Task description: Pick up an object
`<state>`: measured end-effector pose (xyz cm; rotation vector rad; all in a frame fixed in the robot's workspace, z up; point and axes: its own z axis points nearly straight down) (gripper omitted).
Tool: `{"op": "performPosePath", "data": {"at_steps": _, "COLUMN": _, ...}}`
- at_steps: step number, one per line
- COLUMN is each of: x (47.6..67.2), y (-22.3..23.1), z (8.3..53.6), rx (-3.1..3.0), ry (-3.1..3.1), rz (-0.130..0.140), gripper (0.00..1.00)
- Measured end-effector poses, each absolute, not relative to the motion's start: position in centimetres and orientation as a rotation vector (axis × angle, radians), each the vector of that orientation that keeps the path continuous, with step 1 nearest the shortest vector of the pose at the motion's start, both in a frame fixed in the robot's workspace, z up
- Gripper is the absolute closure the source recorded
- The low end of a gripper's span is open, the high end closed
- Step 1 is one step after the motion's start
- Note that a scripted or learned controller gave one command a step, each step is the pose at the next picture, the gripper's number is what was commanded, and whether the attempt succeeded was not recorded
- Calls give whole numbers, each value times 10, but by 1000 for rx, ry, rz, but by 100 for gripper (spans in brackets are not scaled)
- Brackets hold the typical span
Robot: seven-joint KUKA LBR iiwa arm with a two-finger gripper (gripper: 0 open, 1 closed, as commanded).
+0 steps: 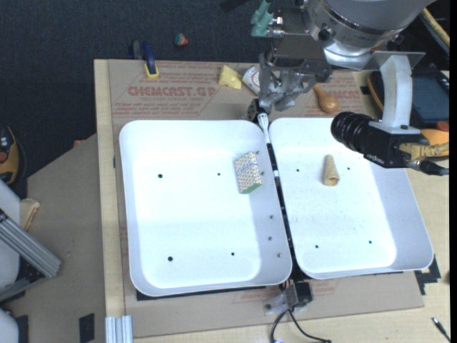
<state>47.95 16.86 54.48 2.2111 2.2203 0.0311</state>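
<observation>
Overhead, the gripper [275, 100] hangs blurred above the bins' far edge, its state unreadable.

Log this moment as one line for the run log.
gripper: above bins' far edge, holding nothing visible | small patterned packet: left bin | tan cone-shaped piece: right bin

Single fixed camera above bench | looks down at a slant | mid-range, left bin [143, 213] and right bin [400, 227] both whole in frame | arm [357, 13] enters top right, nearest the lens
</observation>
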Motion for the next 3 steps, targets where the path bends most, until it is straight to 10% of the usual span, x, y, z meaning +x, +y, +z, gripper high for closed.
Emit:
{"op": "performPosePath", "data": {"at_steps": 2, "x": 476, "y": 218, "z": 299, "rx": 2227, "ry": 2224, "rz": -26, "gripper": 100}}
{"op": "performPosePath", "data": {"at_steps": 3, "x": 479, "y": 225, "z": 333, "rx": 2219, "ry": 2222, "rz": 4, "gripper": 100}}
